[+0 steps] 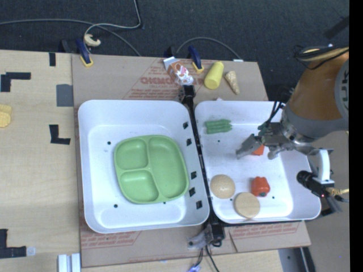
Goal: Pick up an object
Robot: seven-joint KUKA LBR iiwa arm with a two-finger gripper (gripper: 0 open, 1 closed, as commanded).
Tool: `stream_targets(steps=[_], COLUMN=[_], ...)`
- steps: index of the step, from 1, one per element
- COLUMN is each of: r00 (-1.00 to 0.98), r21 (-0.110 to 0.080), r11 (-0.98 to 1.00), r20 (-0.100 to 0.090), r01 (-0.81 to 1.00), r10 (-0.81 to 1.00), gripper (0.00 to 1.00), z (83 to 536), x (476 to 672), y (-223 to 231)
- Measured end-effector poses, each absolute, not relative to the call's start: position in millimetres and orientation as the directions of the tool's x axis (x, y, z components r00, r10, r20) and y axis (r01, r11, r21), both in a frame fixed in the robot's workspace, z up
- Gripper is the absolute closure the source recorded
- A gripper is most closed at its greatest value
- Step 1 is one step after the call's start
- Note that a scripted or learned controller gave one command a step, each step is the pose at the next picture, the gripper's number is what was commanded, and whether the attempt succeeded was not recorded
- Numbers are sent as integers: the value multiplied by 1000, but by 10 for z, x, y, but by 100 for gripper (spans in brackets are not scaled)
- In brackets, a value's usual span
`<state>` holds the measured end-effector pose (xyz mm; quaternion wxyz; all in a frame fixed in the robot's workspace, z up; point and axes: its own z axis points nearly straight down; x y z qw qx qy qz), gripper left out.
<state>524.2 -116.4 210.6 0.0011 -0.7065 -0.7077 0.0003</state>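
Orange object [259, 149] between end effector [262, 149] fingers, right bin [283, 115].

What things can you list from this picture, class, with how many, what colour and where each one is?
bins: 2, white, side by side on the bench
divided plate: 1, light green, in the left bin
green vegetable toy: 1, green, top left of the right bin
round buns: 2, tan, near the front edge of the right bin
red toy: 1, red, right of the buns in the right bin
small orange piece: 1, orange, right bin, at the tool's tip
yellow cylinder: 1, yellow, on the cardboard behind the bins
cone: 1, beige, beside the yellow cylinder
clamps: 2, blue, rear edge of the cardboard
cables: several, pale, on the dark floor
arm: 1, grey with orange band, right
tool: 1, grey, over the right bin
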Motion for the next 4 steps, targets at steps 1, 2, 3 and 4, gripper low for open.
stream_targets(steps=[1,2,3,4], r00=[1,-1,0,-2], r21=[-3,2,4,-1], r11=[-1,1,0,2], r20=[0,0,-1,1], r01=[1000,1000,1000,1000], r10=[1000,1000,1000,1000], gripper=[0,0,100,100], z=[1932,862,962,1841], x=[4976,4847,4854,5053], y=[-1650,-1641,-1647,-736])
